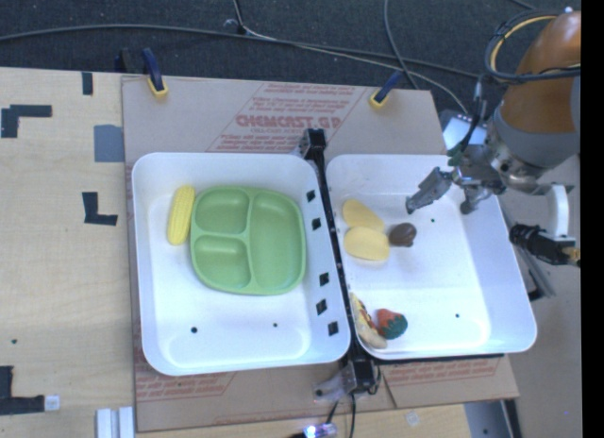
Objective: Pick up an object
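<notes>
Gripper (442,193) spread open, empty, hovering above the right bin (491,276). Brown lump (402,234) just below-left, touching a yellow piece (367,244). Risk: clipping both, or closing beside it

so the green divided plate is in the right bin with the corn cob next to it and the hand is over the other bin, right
Not quite: the camera view shows the green divided plate in the left bin, not the right one. The corn cob does lie next to it, on its left side, and the hand is over the other bin, the right bin.
</notes>
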Controlling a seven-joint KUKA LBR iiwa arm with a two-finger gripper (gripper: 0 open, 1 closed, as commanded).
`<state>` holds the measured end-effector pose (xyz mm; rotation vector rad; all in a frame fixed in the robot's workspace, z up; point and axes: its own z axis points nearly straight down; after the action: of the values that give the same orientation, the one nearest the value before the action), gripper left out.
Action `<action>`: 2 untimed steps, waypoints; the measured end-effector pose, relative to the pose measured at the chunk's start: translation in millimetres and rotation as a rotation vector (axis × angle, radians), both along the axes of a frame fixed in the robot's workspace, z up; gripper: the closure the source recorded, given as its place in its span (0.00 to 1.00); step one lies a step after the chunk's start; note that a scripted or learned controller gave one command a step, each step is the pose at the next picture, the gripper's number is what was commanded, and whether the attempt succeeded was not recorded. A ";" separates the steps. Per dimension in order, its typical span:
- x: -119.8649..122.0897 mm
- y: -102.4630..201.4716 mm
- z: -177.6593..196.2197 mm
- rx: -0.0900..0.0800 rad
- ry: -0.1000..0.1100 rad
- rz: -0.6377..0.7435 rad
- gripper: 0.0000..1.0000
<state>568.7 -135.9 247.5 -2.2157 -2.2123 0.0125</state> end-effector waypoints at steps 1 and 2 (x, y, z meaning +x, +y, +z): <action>2.3 0.3 6.5 -0.002 -0.012 0.003 0.00; 1.9 3.7 -57.3 -0.002 -0.007 0.003 0.00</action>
<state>570.6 -132.2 190.2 -2.2174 -2.2198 0.0062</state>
